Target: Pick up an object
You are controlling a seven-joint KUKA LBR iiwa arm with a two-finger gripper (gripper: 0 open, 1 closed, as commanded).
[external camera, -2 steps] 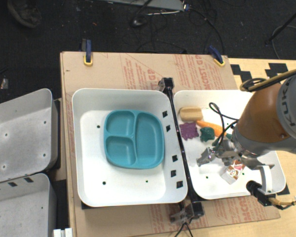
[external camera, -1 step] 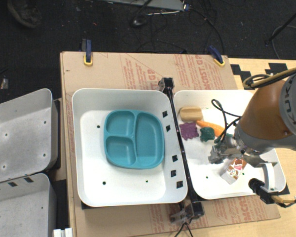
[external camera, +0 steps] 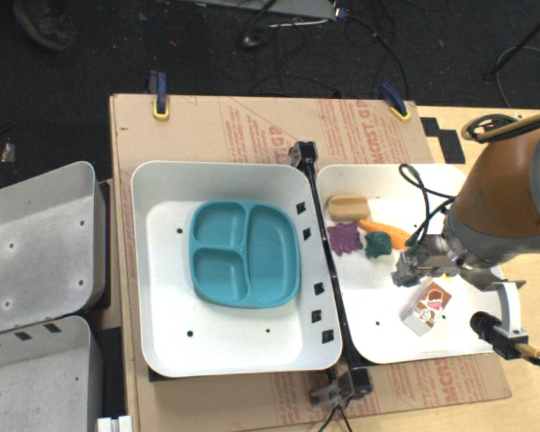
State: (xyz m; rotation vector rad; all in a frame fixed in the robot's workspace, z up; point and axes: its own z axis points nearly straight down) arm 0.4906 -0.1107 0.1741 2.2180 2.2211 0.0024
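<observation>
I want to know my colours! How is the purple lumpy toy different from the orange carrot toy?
The purple lumpy toy is short and bumpy; the orange carrot toy is long and slim. The purple one lies nearer the bin's left wall; the carrot lies nearer the gripper. Both rest in the right white bin, close together.

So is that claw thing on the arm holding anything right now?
Tool: cannot be told. It sits low in the right bin, beside the small carton, with nothing visibly between its tips.
</observation>
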